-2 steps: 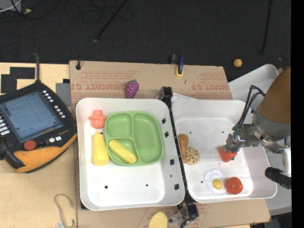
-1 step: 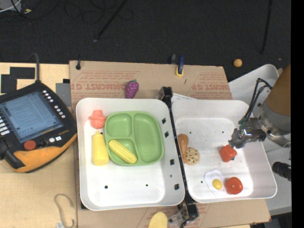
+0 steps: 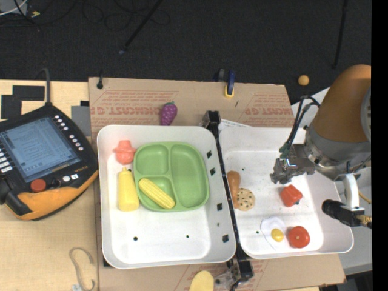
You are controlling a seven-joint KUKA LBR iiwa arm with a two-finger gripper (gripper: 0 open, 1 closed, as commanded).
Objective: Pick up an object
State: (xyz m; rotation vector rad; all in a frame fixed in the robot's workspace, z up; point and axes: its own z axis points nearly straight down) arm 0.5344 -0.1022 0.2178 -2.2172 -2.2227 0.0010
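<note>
**In the right bin, claw just beside the red toy pepper**

Within the right bin, over the bare white floor toward its far half, hangs the gripper, dark and foreshortened from above. Whether spread or pressed together: cannot tell at this angle. Nothing visibly pinched.

Just beside it, toward the near edge of the view and slightly to the right, lies the red toy pepper, apparently not touching, though hard to say. Blocky rather than long, so no clear long axis to line up with. Probably calls for a short shift toward the near right, then a straight descent.

Elsewhere in that same bin:
- near the front wall, a red tomato, touching or nearly touching a fried egg on its left;
- toward the dividing wall, a round cookie, with a brown sausage just behind it, long axis running front to back along the wall.

All of these farther from the claw than the pepper.

In the left bin, well apart from the arm:
- a green divided plate, holding a corn cob slantwise in its near-left compartment;
- beside the plate's left rim, a yellow bottle, with a pink toy behind it.
</note>
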